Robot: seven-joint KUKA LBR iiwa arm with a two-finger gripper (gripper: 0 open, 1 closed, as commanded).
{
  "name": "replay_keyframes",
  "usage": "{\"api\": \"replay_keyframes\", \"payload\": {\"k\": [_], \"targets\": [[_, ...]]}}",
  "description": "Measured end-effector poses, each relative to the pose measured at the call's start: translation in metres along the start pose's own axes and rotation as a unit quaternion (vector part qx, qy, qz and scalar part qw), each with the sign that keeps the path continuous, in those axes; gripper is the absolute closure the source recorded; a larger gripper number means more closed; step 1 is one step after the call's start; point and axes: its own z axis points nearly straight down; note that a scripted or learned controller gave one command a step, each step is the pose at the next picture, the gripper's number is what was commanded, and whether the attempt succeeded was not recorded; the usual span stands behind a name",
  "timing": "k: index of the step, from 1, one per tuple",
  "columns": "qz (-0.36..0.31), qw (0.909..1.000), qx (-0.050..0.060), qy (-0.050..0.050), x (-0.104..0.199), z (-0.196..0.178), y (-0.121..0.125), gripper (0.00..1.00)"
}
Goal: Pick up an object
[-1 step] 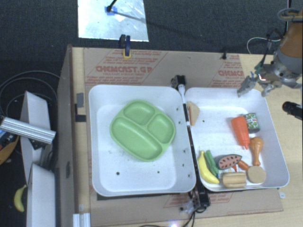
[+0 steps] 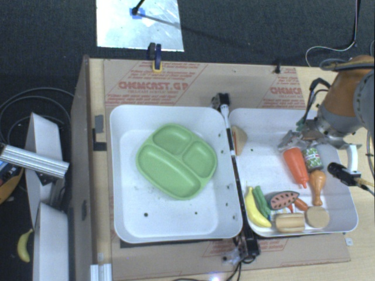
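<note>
Right bin [image 2: 351, 212]: near end holds banana [image 2: 255, 206], hot dog bun [image 2: 290, 221], drumstick [image 2: 317, 186] and other toy foods hard to identify; orange ketchup bottle [image 2: 296, 165] lies mid-bin. Left bin [image 2: 120, 157]: green divided plate [image 2: 177, 160]. Gripper [image 2: 295, 137] hangs just beyond the bottle; jaw state cannot be told.

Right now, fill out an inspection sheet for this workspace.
Surface: two white bins, left bin, right bin.
Job's things: orange bottle, banana, drumstick, hot dog, all in the right bin.
Clutter: green divided plate in the left bin.
Claw: claw above the right bin's far side, near the bottle; state unclear.
Cables: black cable on the floor, left.
Surroundings: dark carpet, cardboard under the bins.
</note>
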Motion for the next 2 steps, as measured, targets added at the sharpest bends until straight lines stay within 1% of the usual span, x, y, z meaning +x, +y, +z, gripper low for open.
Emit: {"api": "replay_keyframes", "payload": {"k": [1,2], "targets": [[-0.003,1.0,-0.002,0.0,0.045,-0.006,-0.033,0.0],[-0.003,1.0,-0.002,0.0,0.1,-0.006,-0.066,0.0]]}}
